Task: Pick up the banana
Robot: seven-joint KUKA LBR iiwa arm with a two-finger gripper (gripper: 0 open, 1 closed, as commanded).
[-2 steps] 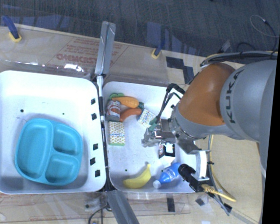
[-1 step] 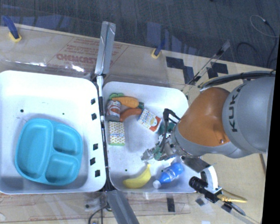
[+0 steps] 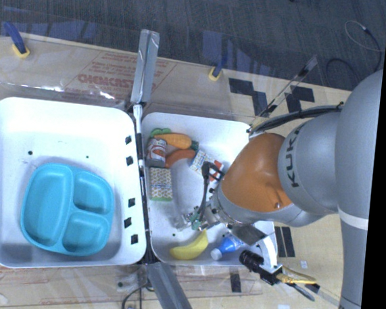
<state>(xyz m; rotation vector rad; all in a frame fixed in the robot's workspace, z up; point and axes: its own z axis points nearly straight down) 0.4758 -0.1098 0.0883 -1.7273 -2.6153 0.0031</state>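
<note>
Banana (image 3: 191, 247) lying at the near edge of the right-hand white bin (image 3: 236, 129), curved, yellow, flat on the bin floor. Just above it, gripper (image 3: 197, 220) lowered into the same bin, close to the fruit's upper end but not visibly around it; nothing seen between the jaws, and impossible to tell whether apart or together, hidden under the orange wrist band (image 3: 255, 173) and the grey arm (image 3: 345, 158) reaching in from the right. Beside the banana on its right, a blue and white bottle-like thing (image 3: 225, 247). Farther back in that bin, a carrot (image 3: 175, 140), a small can (image 3: 156, 150), a flat packet (image 3: 161, 184). In the left-hand white bin (image 3: 20, 117), a blue divided plate (image 3: 67, 208), well apart from the banana. Both bins resting side by side on the table (image 3: 72, 67).
</note>
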